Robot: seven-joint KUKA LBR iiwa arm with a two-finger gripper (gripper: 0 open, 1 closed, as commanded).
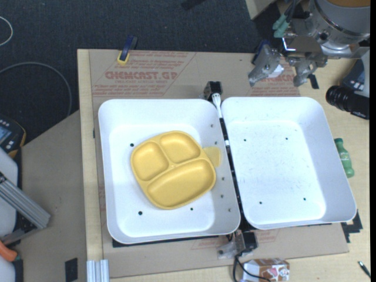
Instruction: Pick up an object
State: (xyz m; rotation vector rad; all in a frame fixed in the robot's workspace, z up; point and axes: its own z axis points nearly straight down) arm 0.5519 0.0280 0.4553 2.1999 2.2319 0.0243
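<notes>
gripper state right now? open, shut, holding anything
Gripper: open, holding nothing, raised above the far edge of the right bin. The yellow tray lies in the left bin.

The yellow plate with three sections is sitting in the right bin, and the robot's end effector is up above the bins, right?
Not quite. The camera view shows the yellow plate in the left bin, not the right bin. The rest is right: the plate has three sections, and the end effector is up above the bins, near the far edge of the right one.
</notes>
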